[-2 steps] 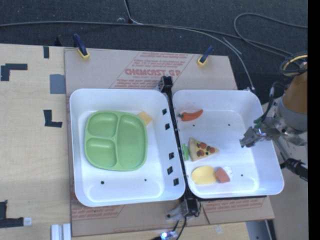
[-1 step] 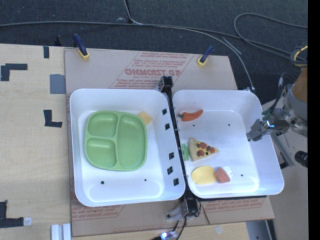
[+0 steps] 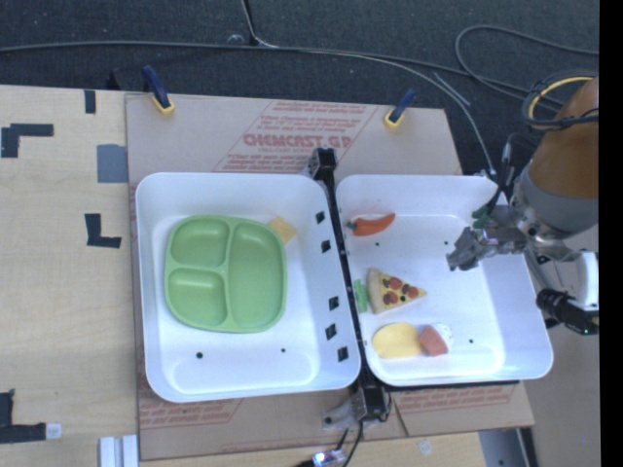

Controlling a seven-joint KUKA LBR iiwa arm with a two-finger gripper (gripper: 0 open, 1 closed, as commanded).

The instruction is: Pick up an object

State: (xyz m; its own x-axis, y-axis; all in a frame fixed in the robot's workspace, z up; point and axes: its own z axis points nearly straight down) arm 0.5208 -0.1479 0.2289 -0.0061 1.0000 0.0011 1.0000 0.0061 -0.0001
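Observation:
The right bin [image 3: 506,300] holds an orange carrot-like toy [image 3: 372,224] near its far left corner, a pizza slice toy [image 3: 393,292] at its left middle, and a yellow lemon-like piece [image 3: 395,341] beside a small pink-red piece [image 3: 433,340] near its front. My gripper [image 3: 467,252] hangs over the right half of this bin, to the right of the pizza slice and apart from all the toys. Nothing shows between its fingers.
The left bin [image 3: 156,358] holds a green divided plate [image 3: 227,271] with a small yellow piece [image 3: 281,229] at its far right corner. Black clips run along the seam between the bins. Cables lie on the dark floor behind the bench.

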